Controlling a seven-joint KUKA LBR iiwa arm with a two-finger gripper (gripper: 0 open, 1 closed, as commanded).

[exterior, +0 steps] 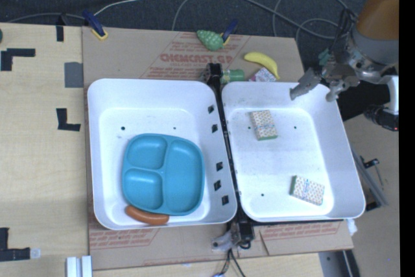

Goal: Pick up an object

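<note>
The right bin holds two small patterned blocks. One block lies near the bin's upper middle, the other block near its lower right corner. My gripper hangs over the bin's upper right rim, below the arm's orange band. Its two grey fingers are spread apart, open, with nothing between them. The gripper is up and to the right of the nearer block, well apart from it.
In the left bin lie a blue divided plate and an orange sausage at its lower edge. Behind the bins on the cardboard lie a banana, a green toy and a small packet. Cables run across the dark floor.
</note>
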